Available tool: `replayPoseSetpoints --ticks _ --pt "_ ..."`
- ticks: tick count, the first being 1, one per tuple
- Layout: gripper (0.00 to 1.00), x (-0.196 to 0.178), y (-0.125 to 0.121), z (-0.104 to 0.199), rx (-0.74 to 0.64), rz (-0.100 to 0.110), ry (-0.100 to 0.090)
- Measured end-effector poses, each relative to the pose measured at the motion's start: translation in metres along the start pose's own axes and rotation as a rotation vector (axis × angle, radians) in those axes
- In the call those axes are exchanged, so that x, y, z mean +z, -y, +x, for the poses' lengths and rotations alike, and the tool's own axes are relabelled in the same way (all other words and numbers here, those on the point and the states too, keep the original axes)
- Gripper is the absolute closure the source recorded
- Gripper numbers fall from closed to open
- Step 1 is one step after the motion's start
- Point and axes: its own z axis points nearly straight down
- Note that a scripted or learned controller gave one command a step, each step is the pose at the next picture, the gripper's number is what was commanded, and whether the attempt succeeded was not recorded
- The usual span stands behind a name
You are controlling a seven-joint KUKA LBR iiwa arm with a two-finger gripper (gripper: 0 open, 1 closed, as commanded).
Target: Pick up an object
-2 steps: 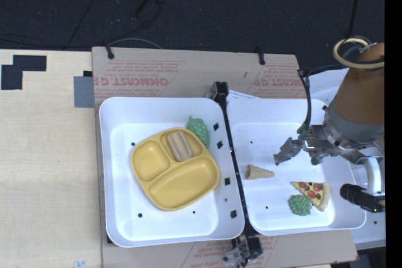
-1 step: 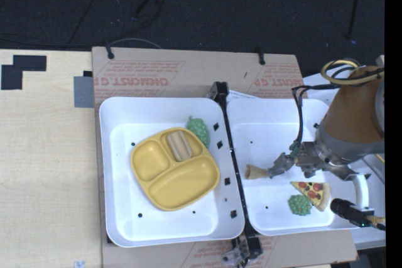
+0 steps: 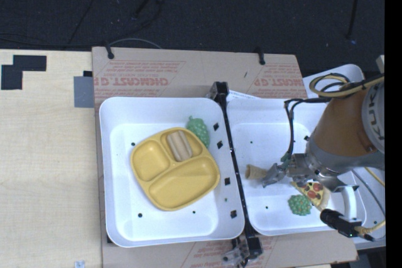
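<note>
Arm: the grey arm with its orange band (image 3: pixel 342 128) reaches in from the right, low over the right bin (image 3: pixel 264 135).
Hand: the hand (image 3: pixel 271 176) sits near the floor of the right bin, pointing left; whether it is open or closed cannot be told (it is small and dark against the white).
Nearest object: a tan cone-shaped piece (image 3: pixel 254 171) lies just beside the hand's tip, on its left; contact cannot be judged.
Other right-bin objects: a pizza slice toy (image 3: pixel 314 191) and a green bumpy lump (image 3: pixel 299 204) lie close together under the arm.
Left bin: the left bin (image 3: pixel 125 210) holds a yellow divided plate (image 3: pixel 176 176) with a tan hot dog (image 3: pixel 181 145) in one compartment, green grapes (image 3: pixel 200 129) touching its upper rim.
Table: both bins rest on a cardboard sheet (image 3: pixel 188 75) on the table.
</note>
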Motion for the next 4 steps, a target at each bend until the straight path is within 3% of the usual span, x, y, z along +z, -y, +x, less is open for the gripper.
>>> replayPoseSetpoints --ticks 1,3,4 --pt "1.00 -0.012 -0.001 -0.001 0.005 -0.002 0.001" --pt "1.00 -0.122 0.008 -0.006 -0.002 -0.012 0.003" --pt "1.00 -0.158 0.008 -0.006 -0.002 -0.010 0.003"
